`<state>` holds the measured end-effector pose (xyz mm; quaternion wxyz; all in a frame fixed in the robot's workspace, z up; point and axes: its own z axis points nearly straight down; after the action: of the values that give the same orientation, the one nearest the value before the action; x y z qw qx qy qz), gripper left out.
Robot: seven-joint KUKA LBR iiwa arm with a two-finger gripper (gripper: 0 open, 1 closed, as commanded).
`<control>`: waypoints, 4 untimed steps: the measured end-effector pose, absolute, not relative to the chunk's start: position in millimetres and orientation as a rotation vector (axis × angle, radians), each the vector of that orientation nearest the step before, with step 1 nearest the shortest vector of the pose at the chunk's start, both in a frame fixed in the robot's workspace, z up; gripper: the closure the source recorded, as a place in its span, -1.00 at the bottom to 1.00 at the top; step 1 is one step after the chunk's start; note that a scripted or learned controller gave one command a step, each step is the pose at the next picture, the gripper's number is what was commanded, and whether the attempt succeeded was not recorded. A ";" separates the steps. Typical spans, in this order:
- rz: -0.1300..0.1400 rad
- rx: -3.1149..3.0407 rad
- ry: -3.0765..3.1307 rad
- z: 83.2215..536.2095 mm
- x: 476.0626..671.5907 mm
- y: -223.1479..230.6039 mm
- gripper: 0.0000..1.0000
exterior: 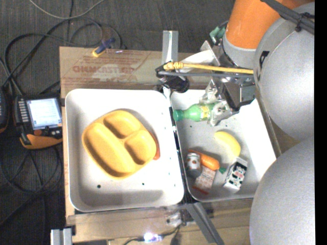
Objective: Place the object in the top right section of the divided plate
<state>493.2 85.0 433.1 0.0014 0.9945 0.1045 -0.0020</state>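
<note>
A yellow divided plate [120,143] lies in the left bin [76,188]; it has one large section and two smaller ones, all bare. My gripper [216,107] is over the upper part of the right bin [255,131]. It is shut on the base end of a green bottle [194,114]. The bottle lies level, its cap pointing left and reaching the rim between the two bins. The grey arm and its orange band cover the bin's far right corner.
The right bin also holds a pale yellow lemon-like piece [228,143], a small can [193,162], an orange carrot-like piece [209,162], a flat packet [205,179] and a small carton [235,174]. A sliver of orange [156,152] shows at the plate's right edge.
</note>
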 end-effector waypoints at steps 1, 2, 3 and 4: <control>-0.007 3.122 0.323 432.8 484.0 57.1 1.00; -0.004 3.114 0.374 434.2 484.4 18.9 1.00; -0.004 3.120 0.315 434.3 484.5 1.3 1.00; -0.011 3.116 0.319 442.6 485.1 2.2 1.00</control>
<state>485.1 2.2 442.6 0.0044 0.9948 0.1019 -0.0036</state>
